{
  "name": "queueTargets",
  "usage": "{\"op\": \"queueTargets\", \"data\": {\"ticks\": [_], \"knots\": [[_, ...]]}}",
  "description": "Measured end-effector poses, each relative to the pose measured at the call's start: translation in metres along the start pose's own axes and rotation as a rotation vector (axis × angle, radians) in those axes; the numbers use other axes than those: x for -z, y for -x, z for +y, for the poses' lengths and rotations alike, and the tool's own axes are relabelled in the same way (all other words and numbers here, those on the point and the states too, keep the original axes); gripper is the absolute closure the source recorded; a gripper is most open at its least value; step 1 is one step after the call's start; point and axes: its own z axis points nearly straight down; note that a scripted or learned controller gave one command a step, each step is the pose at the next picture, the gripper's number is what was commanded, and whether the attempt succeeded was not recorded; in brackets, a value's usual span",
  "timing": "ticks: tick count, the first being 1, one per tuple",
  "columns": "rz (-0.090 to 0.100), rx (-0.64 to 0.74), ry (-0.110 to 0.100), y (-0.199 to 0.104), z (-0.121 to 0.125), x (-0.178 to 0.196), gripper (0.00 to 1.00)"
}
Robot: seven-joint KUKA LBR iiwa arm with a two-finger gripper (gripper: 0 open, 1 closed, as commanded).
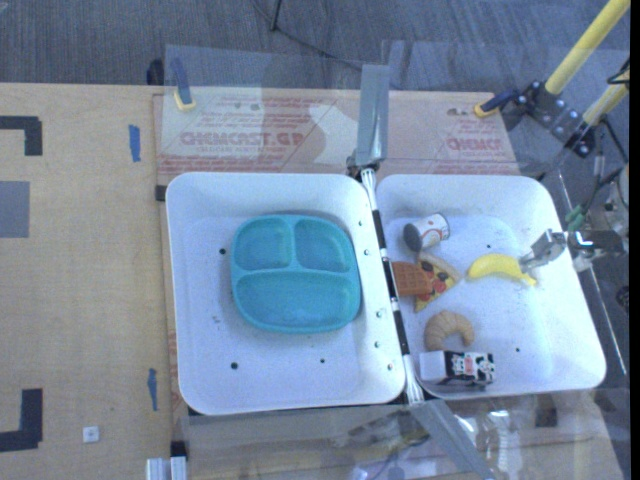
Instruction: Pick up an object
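The right bin holds several small objects. A yellow banana lies near its middle. Left of it are a slice of toy pizza and a small white cup lying on its side. A tan croissant sits lower down, and a black and white box rests against the front wall. My gripper reaches in from the right and hangs just past the banana's right tip, close to it. Nothing shows in its grasp.
The left bin holds a teal divided plate in its middle. A ridge separates the two bins. Yellow poles and clamps stand at the back right, beyond the bins. Clear plastic sheeting lies along the front edge.
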Motion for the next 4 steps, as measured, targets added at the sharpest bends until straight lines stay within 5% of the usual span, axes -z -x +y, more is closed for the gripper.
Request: {"op": "queueTargets", "data": {"ticks": [1,2,3,4], "knots": [[0.008,0.001,0.005,0.001,0.02,-0.107,0.0],[-0.002,0.012,0.006,-0.013,0.075,-0.117,0.0],[-0.007,0.015,0.011,-0.012,0.077,-0.104,1.0],[-0.002,-0.123,0.002,-0.044,0.117,0.041,1.0]]}}
